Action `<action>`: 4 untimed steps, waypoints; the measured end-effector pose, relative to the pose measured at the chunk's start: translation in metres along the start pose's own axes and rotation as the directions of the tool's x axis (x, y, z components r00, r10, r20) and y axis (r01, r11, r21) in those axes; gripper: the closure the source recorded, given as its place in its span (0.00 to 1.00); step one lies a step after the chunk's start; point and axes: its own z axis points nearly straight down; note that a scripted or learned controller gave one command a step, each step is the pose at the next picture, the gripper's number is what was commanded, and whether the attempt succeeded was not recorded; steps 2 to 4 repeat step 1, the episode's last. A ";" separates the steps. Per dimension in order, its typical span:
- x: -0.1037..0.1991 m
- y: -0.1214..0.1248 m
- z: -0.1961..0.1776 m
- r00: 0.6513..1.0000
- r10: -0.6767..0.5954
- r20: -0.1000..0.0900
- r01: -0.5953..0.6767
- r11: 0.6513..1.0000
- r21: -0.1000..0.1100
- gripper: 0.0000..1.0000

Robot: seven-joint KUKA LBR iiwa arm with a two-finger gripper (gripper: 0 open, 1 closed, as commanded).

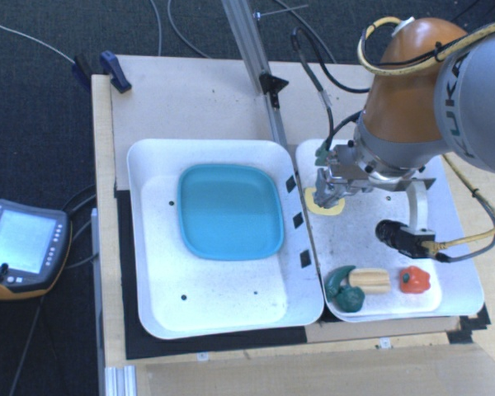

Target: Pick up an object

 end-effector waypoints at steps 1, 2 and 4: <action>0.061 -0.005 0.003 1.000 -0.001 0.000 0.001 1.000 0.000 1.00; 0.061 -0.005 0.003 1.000 -0.001 0.000 0.001 1.000 0.000 1.00; 0.061 -0.005 0.003 1.000 -0.001 0.000 0.001 1.000 0.000 1.00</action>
